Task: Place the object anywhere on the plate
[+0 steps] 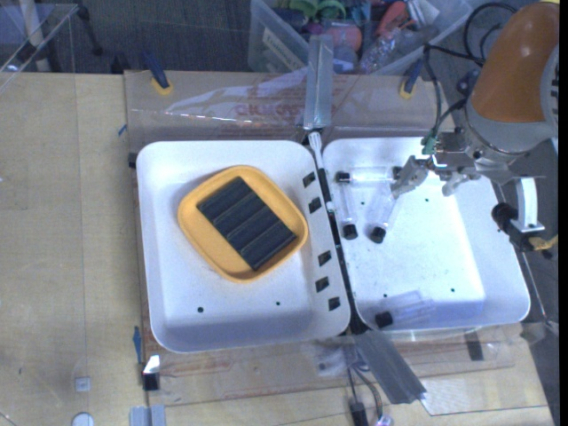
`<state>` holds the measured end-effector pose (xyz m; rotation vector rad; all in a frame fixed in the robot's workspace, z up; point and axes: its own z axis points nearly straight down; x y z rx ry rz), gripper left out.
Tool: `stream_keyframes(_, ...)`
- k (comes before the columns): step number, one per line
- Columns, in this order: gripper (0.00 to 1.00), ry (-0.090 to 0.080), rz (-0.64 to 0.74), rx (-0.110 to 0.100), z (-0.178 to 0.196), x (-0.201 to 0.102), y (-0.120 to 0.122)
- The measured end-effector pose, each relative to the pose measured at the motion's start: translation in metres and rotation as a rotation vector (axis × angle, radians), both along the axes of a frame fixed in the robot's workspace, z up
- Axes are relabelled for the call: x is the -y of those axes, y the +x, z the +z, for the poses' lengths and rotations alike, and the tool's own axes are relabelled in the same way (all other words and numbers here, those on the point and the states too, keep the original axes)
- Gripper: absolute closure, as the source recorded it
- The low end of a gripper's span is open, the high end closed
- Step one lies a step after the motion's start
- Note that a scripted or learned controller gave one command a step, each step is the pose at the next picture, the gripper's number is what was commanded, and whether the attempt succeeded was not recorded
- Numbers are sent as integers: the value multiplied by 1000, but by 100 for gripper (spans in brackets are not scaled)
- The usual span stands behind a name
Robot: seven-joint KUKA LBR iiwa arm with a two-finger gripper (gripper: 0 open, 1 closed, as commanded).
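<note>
A yellow plate (242,223) with rounded corners lies in the left bin (177,300). A dark grey ridged rectangular object (247,223) rests flat on the middle of that plate. My gripper (363,232) is over the right bin (444,264), near its left wall, well to the right of the plate. Its clear fingers (377,233) with black tips point down and to the left. They stand apart, open, with nothing between them.
A divider with black clips (321,238) runs between the two bins. A small clear piece with a black end (404,309) lies at the right bin's front edge. A tub of colourful items (355,7) stands behind the bins.
</note>
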<state>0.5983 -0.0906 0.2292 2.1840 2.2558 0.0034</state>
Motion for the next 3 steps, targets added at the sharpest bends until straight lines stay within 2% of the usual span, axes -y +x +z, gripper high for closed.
stream_keyframes(1,0,-1,-35,0,18,-17,-3)
stream_keyframes(2,0,0,-33,-6,1,-17,-3)
stream_keyframes(3,0,1,-65,-7,13,-27,-13)
